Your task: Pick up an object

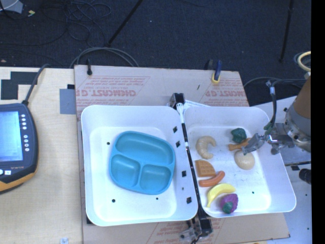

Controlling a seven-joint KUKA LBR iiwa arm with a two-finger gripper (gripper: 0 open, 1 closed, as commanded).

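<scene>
The right bin (277,187) holds several toy foods: a tan croissant (205,145), a green broccoli piece (238,134), an orange carrot (236,146), a beige round piece (245,160), a brown waffle (205,168), a red sausage (212,179), a yellow banana (220,192) and purple grapes (229,203). My gripper (255,142) reaches in low from the right. Its tip sits at the carrot's right end, just above the beige piece. Nothing is visibly lifted.
The left bin (96,136) holds a blue divided plate (142,161). A black divider (184,156) runs between the bins. A teach pendant (15,141) lies on the bench at far left. The arm body (299,121) hangs over the right bin's edge.
</scene>
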